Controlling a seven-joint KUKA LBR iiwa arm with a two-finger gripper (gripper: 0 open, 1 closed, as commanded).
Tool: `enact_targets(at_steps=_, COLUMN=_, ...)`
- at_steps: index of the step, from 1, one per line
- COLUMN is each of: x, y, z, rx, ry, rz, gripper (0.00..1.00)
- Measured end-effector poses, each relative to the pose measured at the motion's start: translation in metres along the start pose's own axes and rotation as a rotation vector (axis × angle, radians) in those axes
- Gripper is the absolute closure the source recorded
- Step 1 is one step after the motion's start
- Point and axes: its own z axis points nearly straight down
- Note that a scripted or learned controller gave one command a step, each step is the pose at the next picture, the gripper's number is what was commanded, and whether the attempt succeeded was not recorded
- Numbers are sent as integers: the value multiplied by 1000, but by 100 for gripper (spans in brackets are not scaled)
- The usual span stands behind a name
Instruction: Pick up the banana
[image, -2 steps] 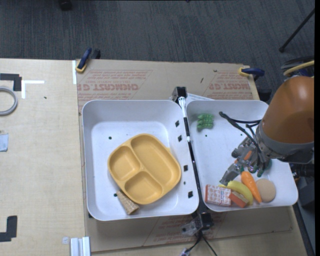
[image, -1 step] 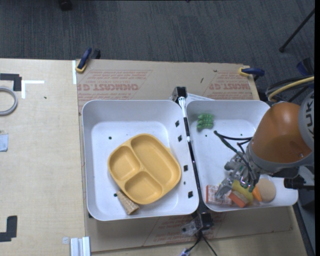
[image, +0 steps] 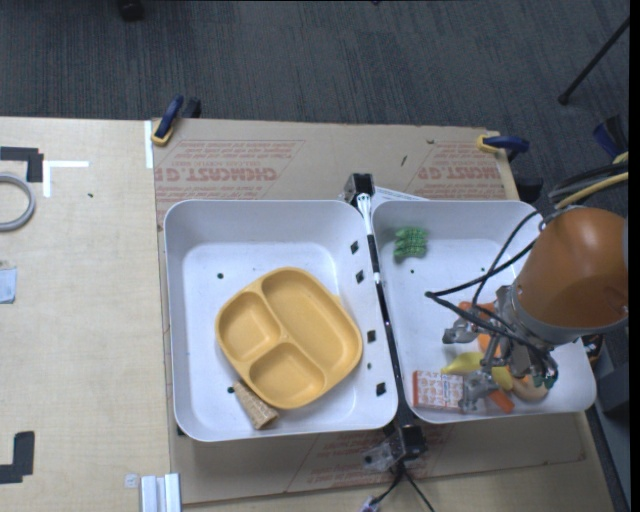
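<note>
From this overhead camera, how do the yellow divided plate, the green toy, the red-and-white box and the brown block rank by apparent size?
Largest to smallest:
1. yellow divided plate
2. red-and-white box
3. brown block and green toy look about alike, so I won't rank them.

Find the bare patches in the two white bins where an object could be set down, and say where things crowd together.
Left bin: bare floor along its top and left walls, around the yellow plate; a brown block sits at the plate's lower edge. Right bin: bare between the green toy and the red-and-white box. Its lower right is crowded around the gripper and banana.
</note>
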Motion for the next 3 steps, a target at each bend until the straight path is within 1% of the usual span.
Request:
enact_targets(at_steps=1, x=1, y=-50, z=2, rx=2, ry=1, rz=423, gripper=0)
enact_targets(at_steps=2, x=-76, y=-6, z=-33, rx=1, ry=3, rz=502, gripper=0)
enact_targets(at_steps=3, x=-22, y=-6, z=-38, rx=2, ry=4, rz=475, gripper=0)
